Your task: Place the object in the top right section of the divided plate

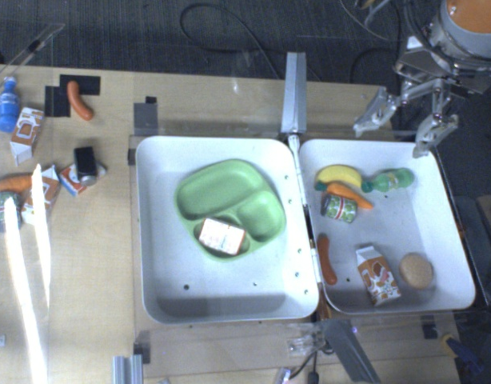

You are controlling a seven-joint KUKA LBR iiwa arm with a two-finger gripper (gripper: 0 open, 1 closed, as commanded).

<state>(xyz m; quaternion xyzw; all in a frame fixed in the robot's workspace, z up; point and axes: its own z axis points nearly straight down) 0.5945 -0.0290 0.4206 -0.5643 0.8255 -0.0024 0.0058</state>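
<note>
Green and divided into sections, the plate (pixel 229 194) is lying in the left bin (pixel 161 294), and a small white carton with an orange print (pixel 221 237) is sitting in its near section, tilted. Just right of it, the right bin (pixel 453 238) is holding a banana (pixel 340 174), a carrot (pixel 349 194) lying across a green can (pixel 339 208), a green bottle (pixel 388 182), a red sausage (pixel 327 259) along its left wall, a brown-and-white carton (pixel 377 274) and a round bun (pixel 417 271). Over that bin's far right corner, the pincer (pixel 405 126) is hanging with its fingers spread apart and gripping nothing. Farther left on the table (pixel 93 254), a blue bottle (pixel 7 102), another sausage (pixel 80 101) and several small cartons are lying scattered.
</note>
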